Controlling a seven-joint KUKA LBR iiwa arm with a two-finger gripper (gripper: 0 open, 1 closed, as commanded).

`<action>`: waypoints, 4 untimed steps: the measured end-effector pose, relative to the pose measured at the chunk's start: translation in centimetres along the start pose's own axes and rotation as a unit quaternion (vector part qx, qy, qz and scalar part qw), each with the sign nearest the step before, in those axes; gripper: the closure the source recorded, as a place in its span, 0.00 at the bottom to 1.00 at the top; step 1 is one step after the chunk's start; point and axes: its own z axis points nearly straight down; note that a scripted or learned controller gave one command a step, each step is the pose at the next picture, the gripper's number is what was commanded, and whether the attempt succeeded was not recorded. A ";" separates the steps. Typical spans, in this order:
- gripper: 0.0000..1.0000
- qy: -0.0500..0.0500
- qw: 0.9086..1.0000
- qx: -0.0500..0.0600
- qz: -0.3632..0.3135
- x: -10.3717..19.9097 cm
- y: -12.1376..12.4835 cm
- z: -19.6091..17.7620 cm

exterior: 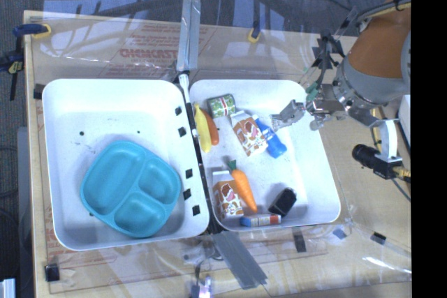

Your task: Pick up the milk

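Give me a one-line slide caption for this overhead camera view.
Gripper poised over the right bin beside a milk carton; blue divided plate in the left bin.

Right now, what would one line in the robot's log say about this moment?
task: pick up milk | gripper: above right bin, holding nothing seen | milk carton: lying in bin, beside blue bottle | status: not picked

Colours in the two white bins

Left bin (63, 101) is white and carries a sky-blue divided plate (130, 187). Right bin (318, 171) holds a brown-and-white patterned milk carton (249, 135), a similar carton (225, 197) at the near edge, an orange carrot (242, 190), a yellow banana (202, 126), a green-labelled can (221, 106), a blue bottle (271, 139) and a black block (283, 202).
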 end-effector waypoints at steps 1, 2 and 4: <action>0.00 0.000 0.999 0.000 0.039 1.8 4.7 9.5; 0.00 0.000 0.999 0.000 0.039 1.8 4.7 9.5; 0.00 -0.003 0.998 -0.002 0.055 7.4 8.1 18.3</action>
